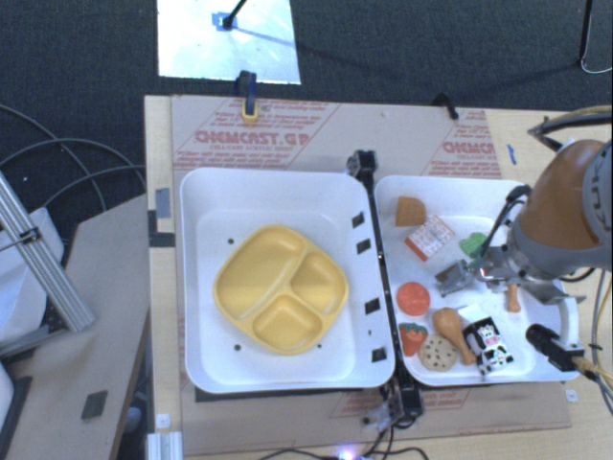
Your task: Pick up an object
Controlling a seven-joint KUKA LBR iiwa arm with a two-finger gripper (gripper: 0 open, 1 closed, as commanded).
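Gripper point(458, 276) hangs in the right bin point(402, 192) w/ jaws spread, gripping nothing — drumstick point(452, 331) just nearer looks like light, stiff, slick plastic, so imo pinch its fat end.

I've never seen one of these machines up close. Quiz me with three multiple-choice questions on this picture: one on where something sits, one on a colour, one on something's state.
1. Where is the yellow divided tray?
A. left bin
B. right bin
C. the floor

2. What colour is the round flat toy beside the chicken drumstick?
A. blue
B. red-orange
C. white

3. Where is the arm now?
A. over the left bin
B. over the right bin
C. off the bench

Answers: 1 A, the tray lies in the left bin. 2 B, it is plainly red-orange. 3 B, it reaches above the toys in the right bin.
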